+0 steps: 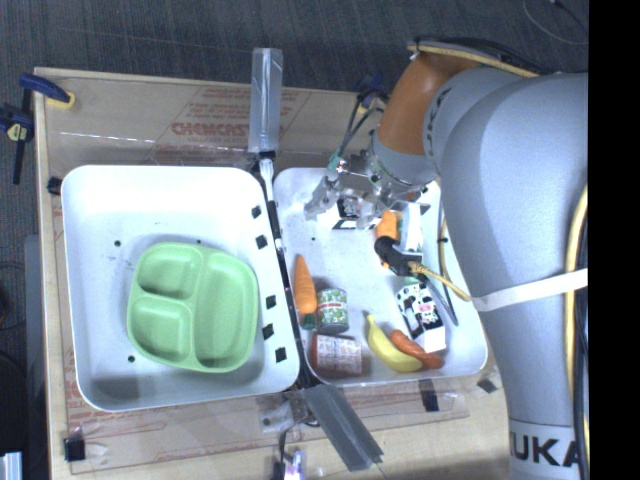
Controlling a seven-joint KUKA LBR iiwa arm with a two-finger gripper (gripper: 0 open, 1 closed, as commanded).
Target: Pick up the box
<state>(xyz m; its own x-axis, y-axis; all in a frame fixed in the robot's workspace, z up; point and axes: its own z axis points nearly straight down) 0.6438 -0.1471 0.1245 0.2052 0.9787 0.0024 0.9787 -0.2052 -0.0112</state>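
The two bins (160,183) look like smooth white plastic with a soft sheen, and the green divided plate (193,307) at 9 o'clock is matt plastic, while the tabletop (150,118) beneath has the pale, dull look of wood or board with faded red print. The arm (510,188) at 3 o'clock has a smooth satin grey shell with a glossy orange band (415,103), and the gripper (340,193) shows bare shiny metal. The box (422,316) carries smooth printed card, the cans (333,310) glossy paper labels, and the banana (390,350) and carrot (304,286) look like shiny moulded plastic.
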